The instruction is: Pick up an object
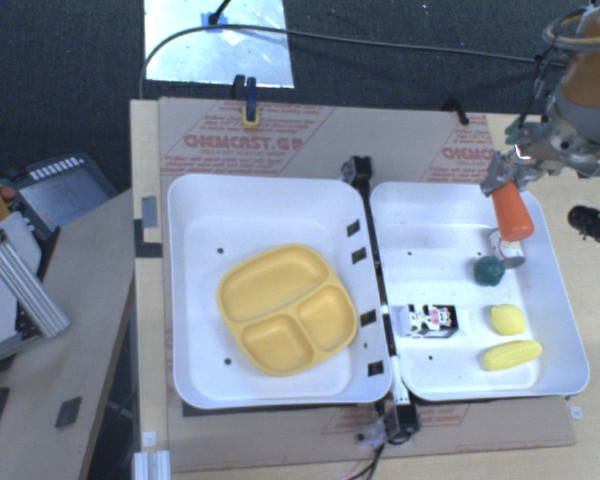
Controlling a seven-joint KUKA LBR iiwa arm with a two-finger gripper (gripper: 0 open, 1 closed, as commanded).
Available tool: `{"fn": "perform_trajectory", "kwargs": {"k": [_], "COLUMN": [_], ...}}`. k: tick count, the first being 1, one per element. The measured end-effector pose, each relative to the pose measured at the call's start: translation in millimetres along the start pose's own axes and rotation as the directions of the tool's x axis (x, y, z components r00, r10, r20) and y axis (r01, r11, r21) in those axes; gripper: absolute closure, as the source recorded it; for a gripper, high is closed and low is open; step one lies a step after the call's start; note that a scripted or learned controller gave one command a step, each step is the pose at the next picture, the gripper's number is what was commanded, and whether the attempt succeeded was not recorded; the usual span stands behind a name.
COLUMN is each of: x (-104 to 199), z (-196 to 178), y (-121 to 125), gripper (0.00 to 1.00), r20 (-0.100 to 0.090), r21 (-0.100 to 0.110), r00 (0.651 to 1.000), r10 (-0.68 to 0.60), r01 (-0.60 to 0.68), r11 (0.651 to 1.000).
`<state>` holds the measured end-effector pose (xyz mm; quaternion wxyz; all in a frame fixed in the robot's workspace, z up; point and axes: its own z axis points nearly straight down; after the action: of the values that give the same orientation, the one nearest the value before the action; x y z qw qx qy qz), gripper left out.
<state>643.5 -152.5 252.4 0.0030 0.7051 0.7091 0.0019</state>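
An orange carrot (513, 213) hangs tilted over the far part of the right bin (565, 298), its upper end clamped between the fingers of the gripper (504, 180), its lower end pointing down toward the bin floor and clear of it, as far as the view shows. Just below the carrot's tip lies a small grey-and-white piece (508, 253), too small to name, and beside that a teal ball (489, 271). Nearer the front of the same bin sit a yellow lemon (507, 319) and, just in front of it, a yellow corn cob (511, 355), close together but apart. A small black-and-white card (432, 319) lies flat near the bin's left wall. The arm (585, 78) enters from the upper right, its orange band above the grey wrist. The left bin (200, 218) holds a yellow tray (285, 308) with three compartments, set at an angle in its middle. Both bins rest side by side on a cardboard sheet (310, 133) printed with red letters, with a yellow clamp (250, 103) at its far edge.
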Motion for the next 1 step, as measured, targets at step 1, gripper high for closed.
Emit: {"fn": "perform_trajectory", "kwargs": {"k": [1], "x": [58.3], "z": [3.3], "y": [5.5], "gripper": [1.0], "r20": [-0.002], "r21": [0.005], "r00": [1.0], "r10": [-0.003], "r01": [0.003], "r11": [1.0]}}
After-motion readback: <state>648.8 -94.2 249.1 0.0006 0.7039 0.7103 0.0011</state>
